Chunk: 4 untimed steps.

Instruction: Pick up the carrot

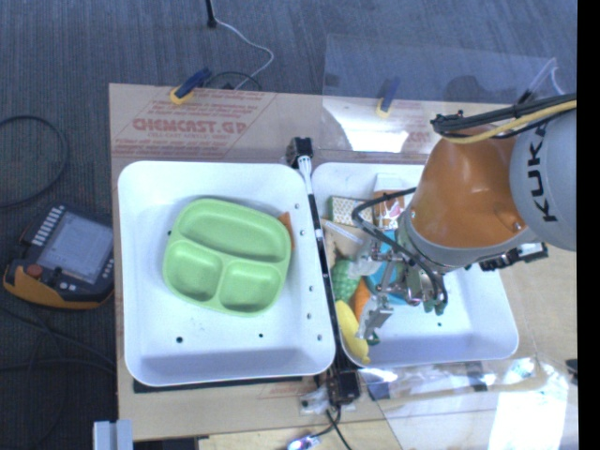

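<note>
Carrot (359, 295) lies tilted, mostly hidden.

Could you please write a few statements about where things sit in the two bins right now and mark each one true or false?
1. The green divided plate lies in the left bin. True.
2. The gripper is over the left bin. False: it is over the right bin.
3. The carrot lies on the green divided plate. False: it lies in the right bin, near the divider.
4. A yellow item lies just below the carrot in the view. True.
</note>
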Tool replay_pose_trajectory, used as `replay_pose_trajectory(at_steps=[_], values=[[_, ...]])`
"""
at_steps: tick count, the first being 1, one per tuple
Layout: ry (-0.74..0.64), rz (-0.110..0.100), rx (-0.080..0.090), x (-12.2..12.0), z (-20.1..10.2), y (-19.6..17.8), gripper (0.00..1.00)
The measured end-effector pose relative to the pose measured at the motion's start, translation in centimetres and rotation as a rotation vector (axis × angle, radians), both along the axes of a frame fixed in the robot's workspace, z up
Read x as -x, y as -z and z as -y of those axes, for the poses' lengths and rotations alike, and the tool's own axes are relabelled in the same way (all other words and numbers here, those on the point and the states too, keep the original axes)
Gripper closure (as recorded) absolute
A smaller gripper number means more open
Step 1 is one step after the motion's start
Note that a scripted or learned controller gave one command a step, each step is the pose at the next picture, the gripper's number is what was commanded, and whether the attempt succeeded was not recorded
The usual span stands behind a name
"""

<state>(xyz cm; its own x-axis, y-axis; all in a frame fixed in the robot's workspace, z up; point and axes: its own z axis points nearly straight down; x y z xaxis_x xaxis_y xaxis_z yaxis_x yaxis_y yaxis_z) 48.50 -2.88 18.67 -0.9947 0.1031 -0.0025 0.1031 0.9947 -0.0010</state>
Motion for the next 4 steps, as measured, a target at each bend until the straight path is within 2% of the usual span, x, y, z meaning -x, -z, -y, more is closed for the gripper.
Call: replay_pose_trajectory(at_steps=[2,3,4], values=[[0.0,0.0,0.0,0.0,0.0,0.0,0.0],[0.177,0.001,-0.002,-0.9,7.7,9.1,0.0],[0.175,0.005,-0.001,-1.1,7.7,8.1,1.0]])
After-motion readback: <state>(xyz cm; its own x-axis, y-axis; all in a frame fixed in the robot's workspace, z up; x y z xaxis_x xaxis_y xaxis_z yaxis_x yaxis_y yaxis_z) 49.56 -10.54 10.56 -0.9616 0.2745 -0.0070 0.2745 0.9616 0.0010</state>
